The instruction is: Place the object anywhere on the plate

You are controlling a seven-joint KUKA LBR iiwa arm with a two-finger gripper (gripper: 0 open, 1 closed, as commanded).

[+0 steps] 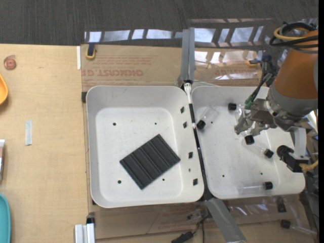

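Camera view: looking down at a slant on two shallow white bins sitting side by side on the bench. Seeing the grey arm, orange-banded above the wrist, reaching in from the right over the right bin. Finding the gripper hanging above that bin's right half, nearer its far edge than its near one. Not managing to tell whether open, closed or gripping anything, with the metal parts blurring together against the white floor.

Noting several small clear vials with black caps lying scattered in the right bin. Spotting the first vial close to the bin's left edge, just beside the divide between the bins. Spotting the second vial near the far edge, left of the gripper. Seeing the third vial just beneath the gripper's tip; touching or apart, impossible to say. Seeing the fourth vial lying toward the right edge. Seeing the fifth vial stretching along the near edge, by the near right corner.

Finding the plate, a dark ribbed rectangle, lying flat and turned at an angle in the left bin, around its middle and a little toward the near edge. Seeing plate and vials well apart, in separate bins. Noticing brown cardboard showing past the far edges of both bins.
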